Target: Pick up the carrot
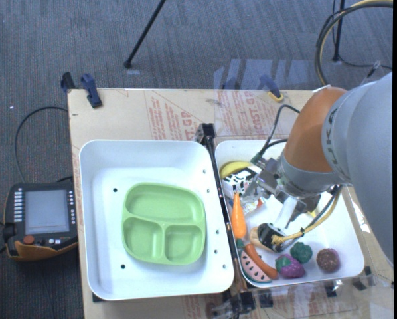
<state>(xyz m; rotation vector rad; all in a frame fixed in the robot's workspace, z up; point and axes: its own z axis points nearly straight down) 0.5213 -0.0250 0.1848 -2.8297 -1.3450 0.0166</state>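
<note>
A grey handheld pendant with a screen [42, 218] lies on the carpet at far left. The brown cardboard bench sheet [178, 111] bears red printing, not legible here. The left white plastic bin [95, 178] holds a pale green three-compartment plate [164, 223]. In the right white plastic bin [354, 234], the orange tapered carrot [239, 218] lies lengthwise beside the left wall. A yellow banana [233, 169] sits just beyond it, and a watermelon slice [255, 270] lies at the near edge. The gripper [253, 193] hangs just right of the carrot. Whether it is spread or pressed together cannot be told. Further right along the near wall sit a magenta berry [289, 266], a dark green lump [301, 251] and a maroon ball [328, 260].
</note>
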